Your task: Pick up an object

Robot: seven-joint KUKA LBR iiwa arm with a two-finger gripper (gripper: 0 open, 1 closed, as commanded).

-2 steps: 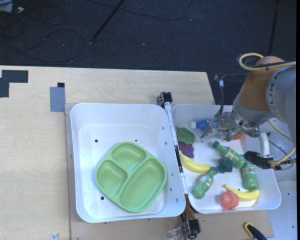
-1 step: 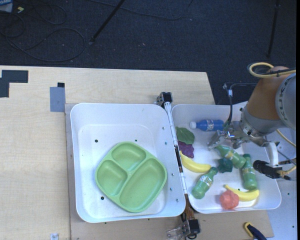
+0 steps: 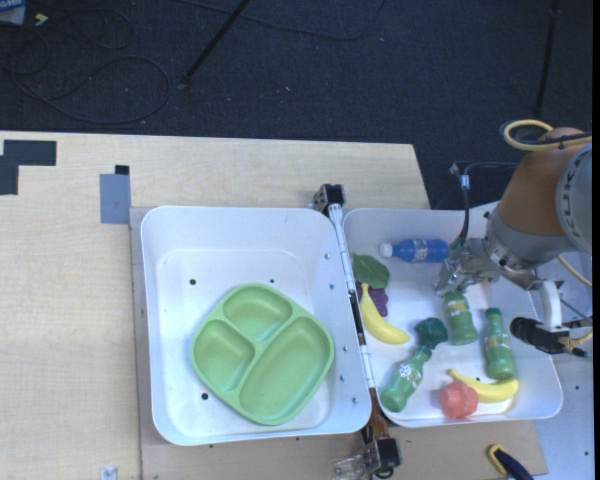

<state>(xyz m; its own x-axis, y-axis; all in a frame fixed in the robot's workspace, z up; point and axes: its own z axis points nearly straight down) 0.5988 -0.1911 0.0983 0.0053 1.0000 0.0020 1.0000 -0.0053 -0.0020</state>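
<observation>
My gripper hangs low over the right bin, near its back right part. It is just above the top of a green bottle and just right of a blue bottle that lies on its side. I see nothing lifted off the bin floor. A second green bottle stands beside the first, and a third lies tilted near the bin's front left.
The right bin also holds a banana, a green leafy piece, purple grapes, a dark green piece, a red fruit and a second banana. A green divided plate lies in the left bin.
</observation>
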